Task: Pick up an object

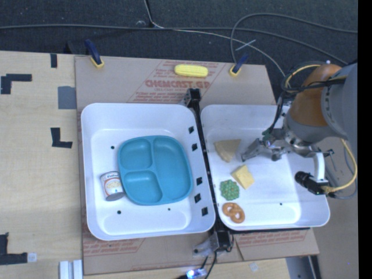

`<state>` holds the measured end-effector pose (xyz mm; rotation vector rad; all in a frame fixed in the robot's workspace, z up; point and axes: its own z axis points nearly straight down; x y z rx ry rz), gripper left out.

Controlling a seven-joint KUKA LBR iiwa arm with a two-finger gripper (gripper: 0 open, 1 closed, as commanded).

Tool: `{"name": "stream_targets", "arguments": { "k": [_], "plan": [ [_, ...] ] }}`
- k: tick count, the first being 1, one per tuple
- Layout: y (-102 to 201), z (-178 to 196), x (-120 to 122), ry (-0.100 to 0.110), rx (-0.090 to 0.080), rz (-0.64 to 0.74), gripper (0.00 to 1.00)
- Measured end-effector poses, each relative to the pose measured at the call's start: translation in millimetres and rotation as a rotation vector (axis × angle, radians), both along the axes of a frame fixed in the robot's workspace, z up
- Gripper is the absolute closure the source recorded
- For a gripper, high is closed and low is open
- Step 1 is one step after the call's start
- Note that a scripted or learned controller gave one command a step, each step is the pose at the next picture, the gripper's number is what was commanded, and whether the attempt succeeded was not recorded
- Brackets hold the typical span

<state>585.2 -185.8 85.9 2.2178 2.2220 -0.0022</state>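
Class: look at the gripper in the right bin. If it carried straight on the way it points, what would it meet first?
Probably the pale beige wedge-shaped piece: the gripper points left toward it, low in the right white bin. Height is hard to judge.

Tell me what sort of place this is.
Probably a robotics lab test bench, not a kitchen. Two white bins sit clamped on a cardboard sheet, cables trail across the bench, and the grey arm reaches over toy-like food: a pretzel and cheese wedge.
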Motion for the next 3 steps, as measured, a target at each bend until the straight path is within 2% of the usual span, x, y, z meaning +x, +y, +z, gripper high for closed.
{"name": "stream_targets", "arguments": {
  "k": [1, 3],
  "plan": [
    [-0.3, 11.0, 1.0, -0.004, -0.003, 0.001, 1.00],
    [-8.0, 124.4, 3.5, -0.005, 0.001, 0.000, 1.00]
  ]
}}
